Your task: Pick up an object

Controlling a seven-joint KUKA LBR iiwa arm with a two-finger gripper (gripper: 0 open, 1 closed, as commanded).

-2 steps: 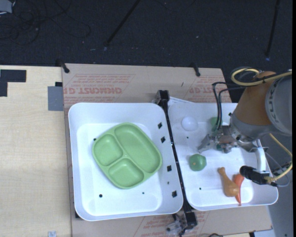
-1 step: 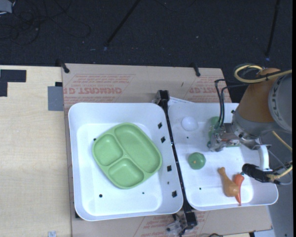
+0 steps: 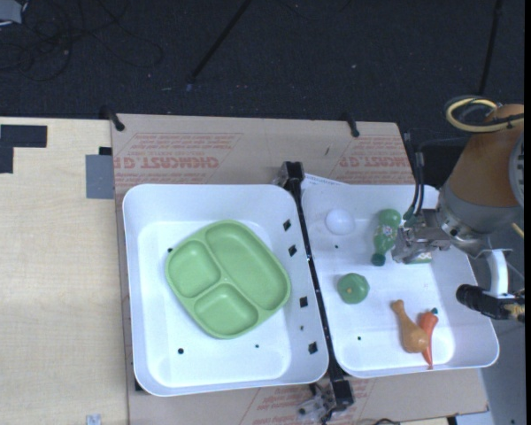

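Dark floor behind; pale worktop (image 3: 44, 273) carries two white bins on cardboard. Left bin (image 3: 150, 343) holds green divided plate (image 3: 227, 278).

Right bin (image 3: 372, 352): white ball (image 3: 339, 221), green bottle (image 3: 386, 231), green apple (image 3: 353, 288), orange toy (image 3: 414, 330).

Jaws (image 3: 409, 244) low near right bin's far right edge; apart or together, cannot tell.

Bottle just beside jaws, on their left, likely target; contact unclear.

Advice: centre over bottle body, descend straight, close across narrow width, lift slowly.

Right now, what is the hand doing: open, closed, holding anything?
Hand: over the right bin, beside the green bottle; open or closed cannot be told, and nothing shows between its fingers.
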